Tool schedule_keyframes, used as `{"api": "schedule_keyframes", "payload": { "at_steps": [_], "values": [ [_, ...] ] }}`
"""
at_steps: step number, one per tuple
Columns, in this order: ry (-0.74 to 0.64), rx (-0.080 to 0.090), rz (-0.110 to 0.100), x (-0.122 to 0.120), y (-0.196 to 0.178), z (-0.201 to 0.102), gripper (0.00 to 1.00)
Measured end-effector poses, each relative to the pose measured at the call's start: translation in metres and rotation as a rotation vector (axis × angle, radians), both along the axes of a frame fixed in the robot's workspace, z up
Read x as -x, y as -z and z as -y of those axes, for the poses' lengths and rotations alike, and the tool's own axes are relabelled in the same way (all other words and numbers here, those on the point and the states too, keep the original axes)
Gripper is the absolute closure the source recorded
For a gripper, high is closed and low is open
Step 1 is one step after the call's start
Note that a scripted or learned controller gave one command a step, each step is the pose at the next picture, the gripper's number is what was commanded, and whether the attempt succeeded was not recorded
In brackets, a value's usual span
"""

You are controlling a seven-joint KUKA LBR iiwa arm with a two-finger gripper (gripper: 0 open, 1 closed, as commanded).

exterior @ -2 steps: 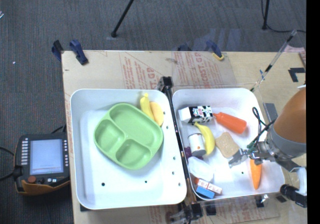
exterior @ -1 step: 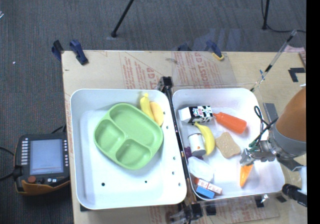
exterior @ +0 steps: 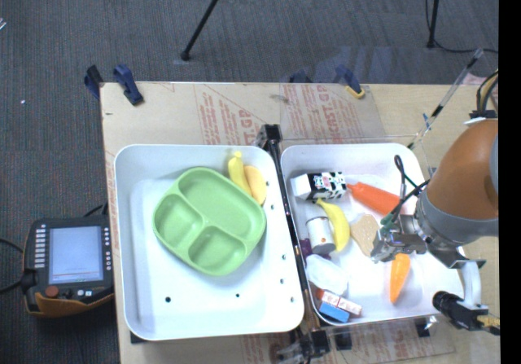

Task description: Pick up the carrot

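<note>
end effector [exterior: 392, 245] low in right bin [exterior: 370, 155], grip state unclear; carrot [exterior: 399, 277] just beneath, touching or nearly so.

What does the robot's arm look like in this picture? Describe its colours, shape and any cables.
The arm is thick and rounded, with a broad orange band above a grey wrist section. Thin dark cables loop beside it near the wrist. At its end sits a small metallic gripper of grey and dark parts, too cluttered to make out in detail.
</note>
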State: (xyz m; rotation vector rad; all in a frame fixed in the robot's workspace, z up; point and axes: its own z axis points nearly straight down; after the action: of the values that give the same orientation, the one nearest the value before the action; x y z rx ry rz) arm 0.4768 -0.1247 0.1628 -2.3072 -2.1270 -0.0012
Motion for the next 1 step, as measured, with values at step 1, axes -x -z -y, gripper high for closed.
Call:
{"api": "schedule_keyframes", "payload": {
  "at_steps": [1],
  "values": [
    [0.002,0.001,-0.003,0.001,0.0012,0.0014,0.0]
  ]
}}
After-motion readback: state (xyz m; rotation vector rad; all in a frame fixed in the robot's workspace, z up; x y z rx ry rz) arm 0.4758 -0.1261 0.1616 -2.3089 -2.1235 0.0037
